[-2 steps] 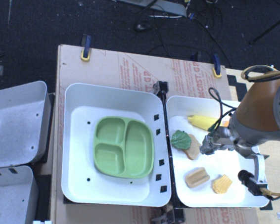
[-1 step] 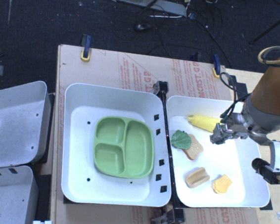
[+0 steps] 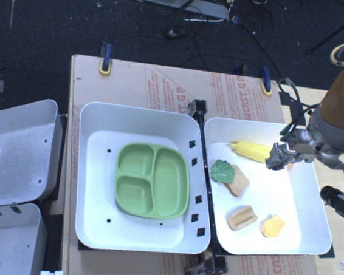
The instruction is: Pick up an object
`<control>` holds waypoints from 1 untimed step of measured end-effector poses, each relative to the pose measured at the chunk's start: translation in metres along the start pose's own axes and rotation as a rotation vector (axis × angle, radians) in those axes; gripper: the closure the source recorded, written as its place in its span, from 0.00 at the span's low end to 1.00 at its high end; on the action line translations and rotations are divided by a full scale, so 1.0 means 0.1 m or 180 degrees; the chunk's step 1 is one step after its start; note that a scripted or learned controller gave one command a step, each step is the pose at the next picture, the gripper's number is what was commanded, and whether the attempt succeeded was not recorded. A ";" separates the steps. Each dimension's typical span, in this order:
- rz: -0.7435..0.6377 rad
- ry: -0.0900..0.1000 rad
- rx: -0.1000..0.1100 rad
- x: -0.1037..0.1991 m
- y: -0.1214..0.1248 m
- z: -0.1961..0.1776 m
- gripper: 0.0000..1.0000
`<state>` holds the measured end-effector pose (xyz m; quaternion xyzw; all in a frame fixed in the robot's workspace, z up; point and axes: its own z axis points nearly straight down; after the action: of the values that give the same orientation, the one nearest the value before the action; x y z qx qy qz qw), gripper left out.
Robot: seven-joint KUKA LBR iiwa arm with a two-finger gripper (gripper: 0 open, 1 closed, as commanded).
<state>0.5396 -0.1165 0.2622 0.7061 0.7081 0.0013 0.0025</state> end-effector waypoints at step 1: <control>-0.0017 0.0010 0.0017 0.58 0.17 0.13 1.00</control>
<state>0.5563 -0.0588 0.2493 0.7042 0.7100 0.0006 -0.0006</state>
